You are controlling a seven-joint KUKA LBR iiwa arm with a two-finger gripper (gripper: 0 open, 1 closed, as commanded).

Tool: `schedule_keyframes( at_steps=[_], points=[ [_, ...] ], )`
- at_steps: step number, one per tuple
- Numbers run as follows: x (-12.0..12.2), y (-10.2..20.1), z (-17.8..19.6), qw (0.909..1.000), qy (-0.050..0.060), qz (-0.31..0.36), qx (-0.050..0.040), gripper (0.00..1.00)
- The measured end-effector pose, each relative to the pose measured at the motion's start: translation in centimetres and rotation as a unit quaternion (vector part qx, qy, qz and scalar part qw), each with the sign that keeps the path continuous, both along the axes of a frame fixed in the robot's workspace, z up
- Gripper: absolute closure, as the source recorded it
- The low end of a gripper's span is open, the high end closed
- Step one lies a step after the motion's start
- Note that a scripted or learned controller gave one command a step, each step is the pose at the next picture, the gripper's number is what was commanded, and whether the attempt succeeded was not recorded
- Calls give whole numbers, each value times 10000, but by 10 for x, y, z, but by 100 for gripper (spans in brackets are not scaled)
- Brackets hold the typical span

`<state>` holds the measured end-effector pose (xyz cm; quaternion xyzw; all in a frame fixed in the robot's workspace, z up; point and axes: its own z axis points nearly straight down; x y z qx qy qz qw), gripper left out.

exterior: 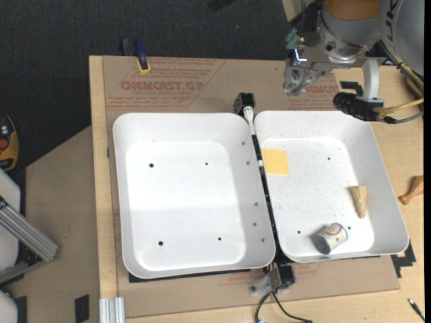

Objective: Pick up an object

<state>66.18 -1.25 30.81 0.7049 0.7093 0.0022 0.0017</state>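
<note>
Grey can (330, 238) beside tan wedge (359, 200), yellow square (275, 161) farther back.

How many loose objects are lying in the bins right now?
3, all in the right bin: a yellow square near its left wall, a tan piece by the right side, and a small can at the near edge.

Robotics lab: 2 white bins (128, 200) clamped on a cardboard-topped bench (182, 79).
</note>
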Motion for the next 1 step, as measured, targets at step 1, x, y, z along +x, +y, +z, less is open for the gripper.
schedule_keyframes(
  at_steps=[1],
  points=[
    [-4, 103, 48, 10000, -13, 30, 19, 100]
  ],
)
